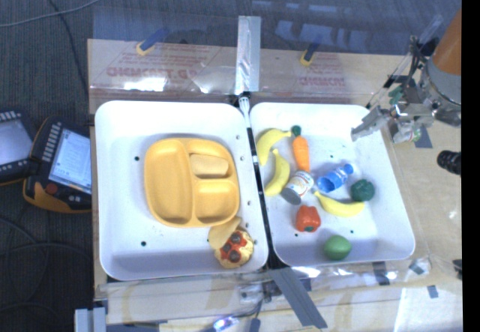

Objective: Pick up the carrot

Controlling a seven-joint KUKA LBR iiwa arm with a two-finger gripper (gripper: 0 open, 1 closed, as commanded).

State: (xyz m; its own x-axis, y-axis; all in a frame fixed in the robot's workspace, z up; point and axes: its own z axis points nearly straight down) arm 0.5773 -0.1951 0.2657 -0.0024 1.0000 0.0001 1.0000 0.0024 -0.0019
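The small orange carrot with a green top (300, 149) lies in the right white shallow bin (390, 195), in its upper left part, its green end pointing toward the far rim. Just to its left sit two yellow bananas (271, 160), curved one above the other along the bin's left wall. Right below the carrot a small silver tin can (298, 186) lies tipped on its side, near the carrot's tip. To the right of the can is a blue plastic bottle (334, 177), and below that a third yellow banana (341, 206). A dark green round vegetable (362, 189) rests at the banana's right end. A red pepper (307, 219) sits under the can, and a light green lime-like fruit (337, 247) lies near the bin's near rim.

The tool (390, 122) hovers over the upper right corner of the right bin, well apart from the carrot; I cannot tell how it is set.

In the left white bin (120, 173) lies a yellow divided plastic plate (191, 180), with a small slice of toy pizza (233, 243) just below it
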